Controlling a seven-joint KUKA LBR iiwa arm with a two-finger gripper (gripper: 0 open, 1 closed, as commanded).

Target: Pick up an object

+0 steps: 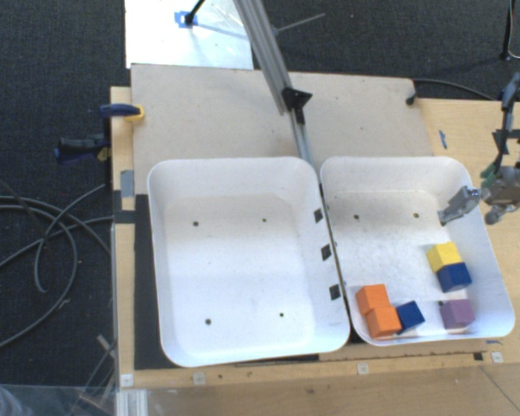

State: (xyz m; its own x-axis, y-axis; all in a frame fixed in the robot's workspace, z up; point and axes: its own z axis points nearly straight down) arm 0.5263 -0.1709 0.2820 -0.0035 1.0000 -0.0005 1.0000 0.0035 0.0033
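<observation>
The right bin [399,193] held blocks along its near wall: two orange blocks [378,309], a blue block [409,315], a purple block [456,314]; farther back, a yellow block [443,255] touching another blue block [453,276]. The gripper [473,206] hovered beyond them, fingers apart, gripping nothing.

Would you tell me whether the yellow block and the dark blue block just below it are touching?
Touching. The camera view shows the yellow block butted directly against the dark blue block in the right bin, with no white floor visible between them.
</observation>
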